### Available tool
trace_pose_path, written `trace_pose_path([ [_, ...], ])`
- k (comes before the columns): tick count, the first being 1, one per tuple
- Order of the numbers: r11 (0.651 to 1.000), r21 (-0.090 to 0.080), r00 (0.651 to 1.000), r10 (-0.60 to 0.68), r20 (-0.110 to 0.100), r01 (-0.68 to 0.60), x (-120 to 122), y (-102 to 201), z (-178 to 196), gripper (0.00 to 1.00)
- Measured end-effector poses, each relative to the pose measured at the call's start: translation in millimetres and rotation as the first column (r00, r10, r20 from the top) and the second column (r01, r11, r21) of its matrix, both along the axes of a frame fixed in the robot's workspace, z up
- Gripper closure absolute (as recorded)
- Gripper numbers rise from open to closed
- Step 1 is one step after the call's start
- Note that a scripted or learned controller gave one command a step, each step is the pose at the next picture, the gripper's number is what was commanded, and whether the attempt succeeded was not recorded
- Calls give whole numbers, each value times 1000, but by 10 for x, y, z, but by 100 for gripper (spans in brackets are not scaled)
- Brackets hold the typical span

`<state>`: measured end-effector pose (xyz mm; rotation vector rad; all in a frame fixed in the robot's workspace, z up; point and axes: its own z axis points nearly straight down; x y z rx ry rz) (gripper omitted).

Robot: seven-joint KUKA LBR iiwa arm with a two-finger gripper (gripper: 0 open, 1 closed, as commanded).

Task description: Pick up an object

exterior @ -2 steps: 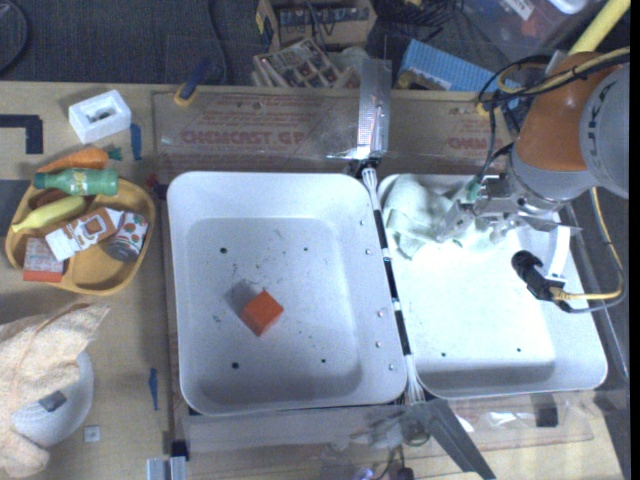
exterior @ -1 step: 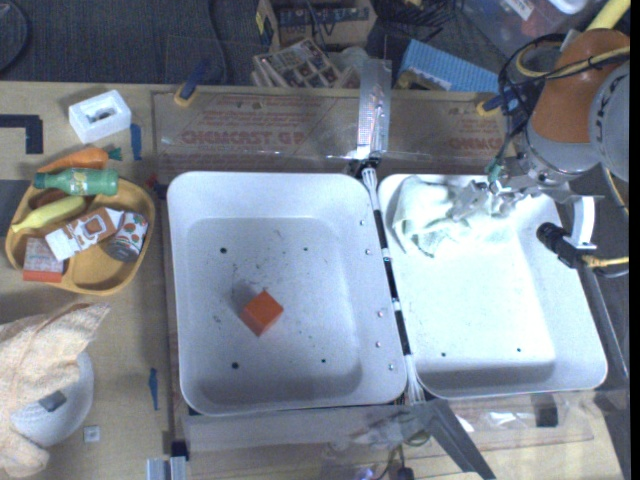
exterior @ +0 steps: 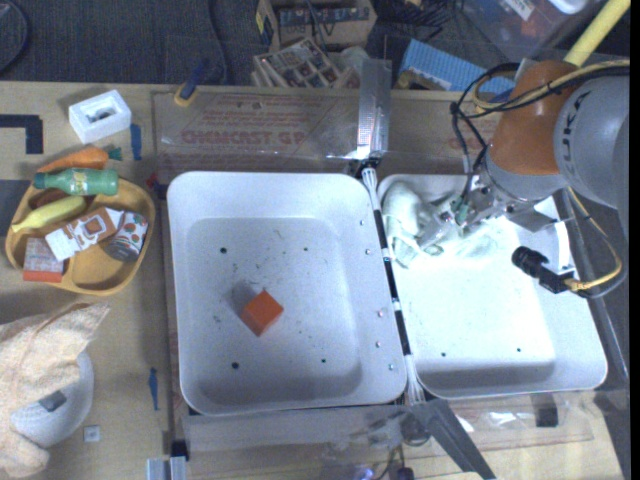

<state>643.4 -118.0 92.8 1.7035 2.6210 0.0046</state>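
I see the orange block (exterior: pixel 262 312), a small cube with a brighter top face and darker shaded sides, sitting slightly turned on the floor of the left bin (exterior: pixel 200 228), a little left of its centre and apart from the walls. My gripper (exterior: pixel 440 223) is low in the right bin (exterior: pixel 520 368), near its upper left corner beside a pale white object (exterior: pixel 402 206); I cannot tell its state.
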Motion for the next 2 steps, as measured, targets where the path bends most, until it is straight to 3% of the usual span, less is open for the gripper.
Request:
trace_pose_path([
  [1, 1000, 3, 1000, -3, 6, 3, 13, -3, 111, 100],
  [2, 999, 5, 999, -41, -11, 41, 242, 626, 935, 100],
])
